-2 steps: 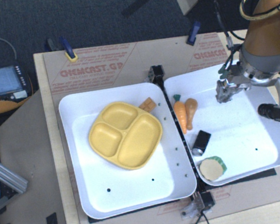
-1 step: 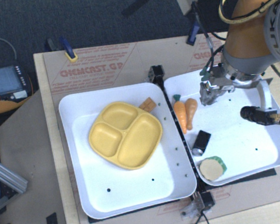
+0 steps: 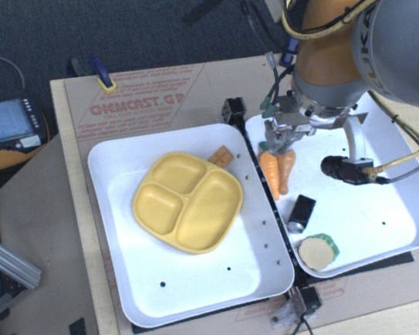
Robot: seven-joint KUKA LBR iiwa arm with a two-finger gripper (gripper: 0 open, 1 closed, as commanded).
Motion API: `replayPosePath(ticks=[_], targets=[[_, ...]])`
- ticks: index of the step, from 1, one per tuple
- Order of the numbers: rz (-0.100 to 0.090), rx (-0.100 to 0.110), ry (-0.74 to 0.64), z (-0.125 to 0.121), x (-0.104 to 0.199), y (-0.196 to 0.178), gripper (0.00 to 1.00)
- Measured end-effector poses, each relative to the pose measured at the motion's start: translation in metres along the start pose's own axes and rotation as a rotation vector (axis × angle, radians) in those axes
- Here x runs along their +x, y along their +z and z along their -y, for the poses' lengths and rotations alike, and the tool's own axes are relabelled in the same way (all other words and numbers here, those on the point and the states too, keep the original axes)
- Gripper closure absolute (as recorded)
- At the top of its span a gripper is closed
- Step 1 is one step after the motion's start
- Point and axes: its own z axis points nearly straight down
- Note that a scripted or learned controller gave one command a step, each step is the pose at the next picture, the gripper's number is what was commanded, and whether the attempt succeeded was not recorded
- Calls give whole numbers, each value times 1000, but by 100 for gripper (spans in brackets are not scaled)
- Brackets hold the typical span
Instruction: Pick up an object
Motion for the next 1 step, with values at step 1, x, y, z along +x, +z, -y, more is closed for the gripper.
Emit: replayPosePath(ticks=[1], targets=[[0,2,1,-2,54,7,100]])
